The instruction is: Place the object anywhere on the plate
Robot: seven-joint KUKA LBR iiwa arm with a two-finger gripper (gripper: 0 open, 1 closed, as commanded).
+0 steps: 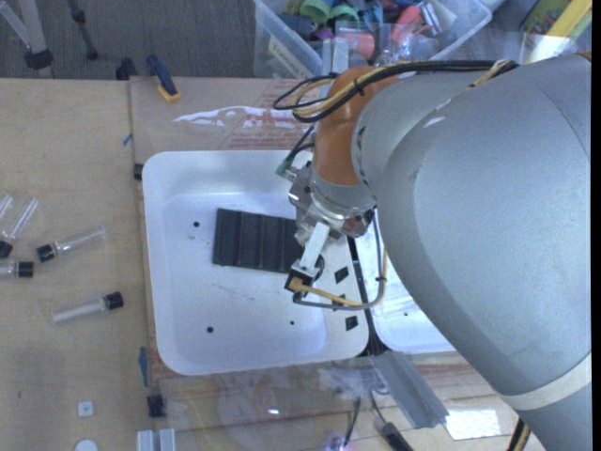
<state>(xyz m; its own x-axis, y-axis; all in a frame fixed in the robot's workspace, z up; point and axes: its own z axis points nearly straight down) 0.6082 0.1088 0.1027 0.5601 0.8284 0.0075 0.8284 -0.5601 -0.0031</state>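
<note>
You are looking down on the grey arm with the orange band (470, 205), which is reaching in across the seam between the two bins. Its gripper (329, 216) is hanging over the right-hand part of the shallow white plastic bin (155, 252) on the view's left. The wrist is hiding the tool's tip, so you cannot tell how far it is open or whether it is carrying anything.

The flat black ribbed rectangular plate (254, 241) is lying on that bin's floor. Its right end is running in under the gripper. A few small black angular pieces (341, 274) are lying on the white floor near the bin's right wall, off the plate. One of them is probably the object, though you cannot be sure which.

To do this step well, you are first confirming that something is really in the tool before committing to a release. If so, you are aiming for the plate's middle rather than its right end, and coming down low before letting go. That way the ribs are catching the piece rather than bouncing it onto the white floor.
</note>
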